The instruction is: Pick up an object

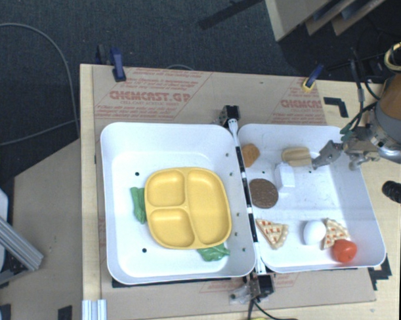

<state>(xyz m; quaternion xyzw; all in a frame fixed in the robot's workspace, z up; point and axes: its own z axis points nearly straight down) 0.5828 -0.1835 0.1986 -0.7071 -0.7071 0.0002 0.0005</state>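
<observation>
Pincer (332, 154) of the grey arm, entering from the right edge, hangs over the upper right part of the right bin (367, 195); whether it is open or closed cannot be told at this resolution, and nothing is seen gripped in it. It points toward a tan bread roll (296, 155) that lies just to its left on the bin floor.

Right bin, contents: a small orange-brown piece (250, 154) near the upper left corner, close to the divider; a white block (284, 175) just below the bread roll; a dark brown round patty (263, 192) against the left wall; a waffle wedge (272, 232) below the patty; a white egg (313, 232) to the right of that wedge; a second waffle wedge (334, 231) touching or just beside the egg; a red tomato (344, 250) at the lower right, just beside the second wedge.

Left bin (114, 186), contents: a yellow three-compartment plate (187, 207) lying flat at the centre; a green leaf (138, 204) projecting from under its left edge; a second green piece (213, 253) at its lower right edge.

Both bins sit side by side on a brown board (150, 95) printed with red lettering, which rests on the worktop (48, 203). Blue clamps (116, 64) hold the board at its far edge.
</observation>
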